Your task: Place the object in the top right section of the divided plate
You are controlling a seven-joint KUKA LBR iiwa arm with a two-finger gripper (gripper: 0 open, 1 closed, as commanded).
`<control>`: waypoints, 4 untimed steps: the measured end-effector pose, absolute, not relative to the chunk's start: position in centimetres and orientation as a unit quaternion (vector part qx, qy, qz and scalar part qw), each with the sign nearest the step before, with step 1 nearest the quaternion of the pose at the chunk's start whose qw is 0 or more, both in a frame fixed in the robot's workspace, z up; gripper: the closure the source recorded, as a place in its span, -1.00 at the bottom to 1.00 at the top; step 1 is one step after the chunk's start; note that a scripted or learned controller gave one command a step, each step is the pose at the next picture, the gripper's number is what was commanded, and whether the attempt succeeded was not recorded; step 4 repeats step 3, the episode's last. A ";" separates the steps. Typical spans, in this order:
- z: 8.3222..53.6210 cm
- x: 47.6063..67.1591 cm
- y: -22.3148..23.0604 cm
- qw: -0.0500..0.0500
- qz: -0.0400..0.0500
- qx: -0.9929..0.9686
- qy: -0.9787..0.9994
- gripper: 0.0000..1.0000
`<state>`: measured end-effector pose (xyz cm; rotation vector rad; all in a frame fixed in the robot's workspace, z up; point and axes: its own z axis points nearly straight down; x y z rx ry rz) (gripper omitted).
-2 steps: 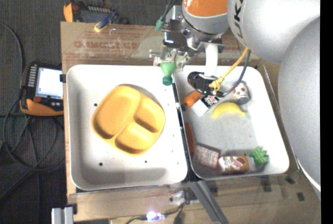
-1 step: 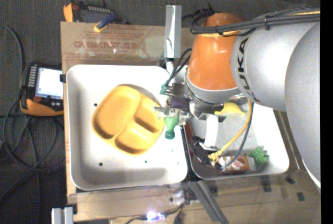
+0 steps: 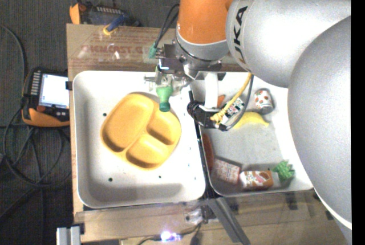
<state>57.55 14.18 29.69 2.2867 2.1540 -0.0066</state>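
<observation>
right bin (image 3: pixel 283 144) (crowded): banana (image 3: pixel 252 120), can (image 3: pixel 263 100), packets (image 3: pixel 258 179).

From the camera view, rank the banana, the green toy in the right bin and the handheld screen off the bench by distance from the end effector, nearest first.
1. Banana, right bin, right of the end effector.
2. Handheld screen, far left, off the bench.
3. Green toy, right bin's lower right corner.

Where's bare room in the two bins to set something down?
Left bin: bare floor all around the yellow plate, widest along the near and left walls; its sections are bare too. Right bin: crowded with a banana, packets and a green toy; one bare patch mid-floor.
</observation>
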 end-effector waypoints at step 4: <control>25.7 56.6 11.5 -0.001 -0.002 0.672 0.740 1.00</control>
